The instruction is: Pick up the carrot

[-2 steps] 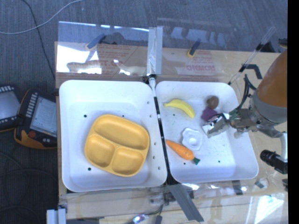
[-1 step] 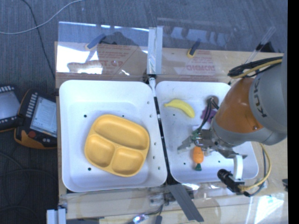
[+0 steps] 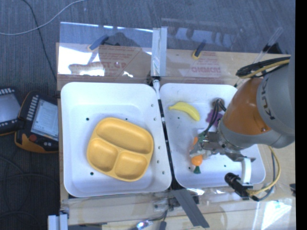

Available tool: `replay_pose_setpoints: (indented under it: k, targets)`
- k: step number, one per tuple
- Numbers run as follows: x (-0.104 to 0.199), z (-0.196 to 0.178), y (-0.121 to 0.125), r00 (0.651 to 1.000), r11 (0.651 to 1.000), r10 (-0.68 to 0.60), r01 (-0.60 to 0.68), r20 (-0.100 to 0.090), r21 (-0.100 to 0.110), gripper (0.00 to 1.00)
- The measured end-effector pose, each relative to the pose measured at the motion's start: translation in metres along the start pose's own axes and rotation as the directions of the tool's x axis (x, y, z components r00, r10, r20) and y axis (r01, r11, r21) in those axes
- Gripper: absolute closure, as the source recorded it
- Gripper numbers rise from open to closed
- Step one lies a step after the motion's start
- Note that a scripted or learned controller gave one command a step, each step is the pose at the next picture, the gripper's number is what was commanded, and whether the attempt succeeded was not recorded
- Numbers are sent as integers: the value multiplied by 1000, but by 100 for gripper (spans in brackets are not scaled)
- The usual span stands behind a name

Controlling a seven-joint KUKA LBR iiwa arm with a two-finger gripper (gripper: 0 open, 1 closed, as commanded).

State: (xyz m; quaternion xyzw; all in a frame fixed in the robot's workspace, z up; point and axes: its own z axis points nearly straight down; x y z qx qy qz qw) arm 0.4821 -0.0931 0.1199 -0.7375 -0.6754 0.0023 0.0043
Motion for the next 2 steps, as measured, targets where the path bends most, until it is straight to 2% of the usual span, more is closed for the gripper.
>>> replay_pose_setpoints:
  k: [1, 2]
  targets:
    - [-18, -10, 41, 987, 987, 159, -159, 2, -5, 100]
    - [38, -81, 55, 1000, 1000, 27, -27, 3, -6, 100]
